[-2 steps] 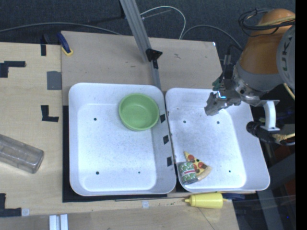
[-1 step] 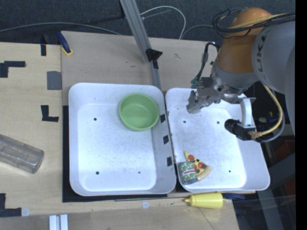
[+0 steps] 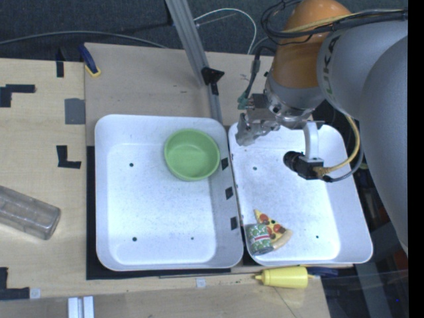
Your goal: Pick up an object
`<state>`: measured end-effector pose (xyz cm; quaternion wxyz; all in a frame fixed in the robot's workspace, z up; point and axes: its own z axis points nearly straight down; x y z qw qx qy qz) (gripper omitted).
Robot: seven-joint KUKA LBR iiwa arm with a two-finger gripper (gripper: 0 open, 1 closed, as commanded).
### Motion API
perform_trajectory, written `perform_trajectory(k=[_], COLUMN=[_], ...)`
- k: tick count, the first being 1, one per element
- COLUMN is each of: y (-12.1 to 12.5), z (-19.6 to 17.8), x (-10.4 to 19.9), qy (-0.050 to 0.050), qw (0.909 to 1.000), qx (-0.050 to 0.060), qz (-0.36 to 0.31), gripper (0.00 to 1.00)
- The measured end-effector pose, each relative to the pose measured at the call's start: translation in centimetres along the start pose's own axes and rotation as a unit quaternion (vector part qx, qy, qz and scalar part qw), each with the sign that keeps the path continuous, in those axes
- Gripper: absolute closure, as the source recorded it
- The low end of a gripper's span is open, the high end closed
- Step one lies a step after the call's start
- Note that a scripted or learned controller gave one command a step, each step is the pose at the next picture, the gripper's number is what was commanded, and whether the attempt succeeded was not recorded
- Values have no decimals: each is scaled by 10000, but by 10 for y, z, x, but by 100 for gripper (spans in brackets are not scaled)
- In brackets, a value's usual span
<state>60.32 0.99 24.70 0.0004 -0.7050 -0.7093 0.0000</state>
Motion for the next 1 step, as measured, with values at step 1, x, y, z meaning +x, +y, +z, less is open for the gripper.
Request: perform_trajectory(k=[1], y=[22], z=[11], x=[58], qy=[2], qw=[10000], qx=[4], qz=[-4], gripper=[100])
